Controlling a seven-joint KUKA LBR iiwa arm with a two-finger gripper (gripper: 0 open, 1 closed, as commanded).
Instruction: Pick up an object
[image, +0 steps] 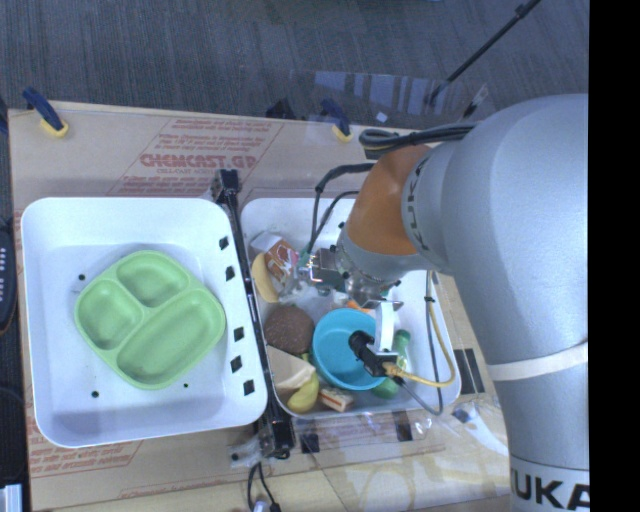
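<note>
Within the right bin, near its far-left corner, lies what appears to be a clear-wrapped packet with red and brown print, resting over a pale yellow disc. The gripper sits low in the bin just beside the packet, on its right; the wrist above hides the tip, so whether it is released, clenched or grasping anything cannot be told.

Nearer the camera, a dark brown round disc lies just below the packet. A blue bowl stands upright to the right of the disc, touching or nearly touching it. A green item shows at the bowl's right side, partly hidden. Along the near wall lie a pale wedge, a yellow banana-like piece and a small layered, sandwich-like piece, packed close together under the bowl's near rim.

The grey arm, with its orange band, enters from the right and covers the bin's far-right part.

The left bin holds a light green divided plate with three compartments, lying flat near its middle. Both bins rest on a brown board with red print; blue clamps grip its far edge.
</note>
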